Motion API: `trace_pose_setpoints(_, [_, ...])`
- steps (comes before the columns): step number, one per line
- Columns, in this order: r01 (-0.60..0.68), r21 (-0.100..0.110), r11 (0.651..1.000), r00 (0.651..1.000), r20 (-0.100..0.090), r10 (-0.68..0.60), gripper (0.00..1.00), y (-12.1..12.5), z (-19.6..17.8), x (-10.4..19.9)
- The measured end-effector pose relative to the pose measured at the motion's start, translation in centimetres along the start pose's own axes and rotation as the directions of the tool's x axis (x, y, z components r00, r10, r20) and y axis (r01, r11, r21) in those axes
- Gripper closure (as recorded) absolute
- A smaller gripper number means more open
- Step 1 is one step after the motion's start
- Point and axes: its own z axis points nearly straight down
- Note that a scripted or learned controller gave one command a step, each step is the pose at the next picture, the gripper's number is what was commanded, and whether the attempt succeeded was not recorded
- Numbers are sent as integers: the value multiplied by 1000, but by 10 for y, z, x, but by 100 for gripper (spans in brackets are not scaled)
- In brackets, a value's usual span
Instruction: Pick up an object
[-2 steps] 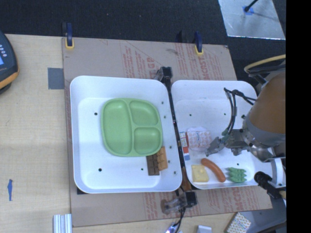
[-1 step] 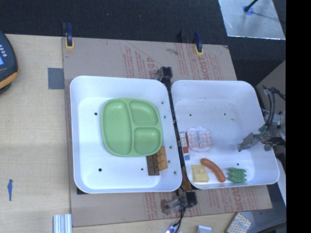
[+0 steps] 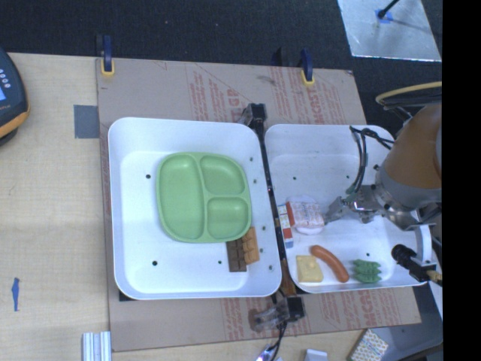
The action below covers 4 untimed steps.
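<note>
The sausage (image 3: 329, 263) is lying slantwise, pointing lower right, between cheese (image 3: 308, 269) and broccoli (image 3: 367, 271). The hand (image 3: 336, 209) is hovering beside a packet (image 3: 306, 214); its state cannot be told.

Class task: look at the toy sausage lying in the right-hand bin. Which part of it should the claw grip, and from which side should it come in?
Grip the sausage at its middle, coming straight down from above. It lies flat and slanted, so the claw should probably close across its narrow width. The yellow cheese block sits close on one side and the green toy on the other, so the ends look more crowded.
</note>
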Motion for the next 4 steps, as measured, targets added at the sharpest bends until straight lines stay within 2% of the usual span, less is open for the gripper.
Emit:
trace_pose_setpoints(1, [-4, -10, 1000, 1000, 3, 4, 0, 66, -101, -49])
trace_pose_setpoints(2, [-5, 11, 1000, 1000, -7, 5, 0, 1, -71, 5])
trace_pose_setpoints(3, [2, -9, 1000, 1000, -2, -2, 0, 128, -28, 63])
trace_pose_setpoints(4, [-7, 8, 1000, 1000, -3, 7, 0, 78, -2, 68])
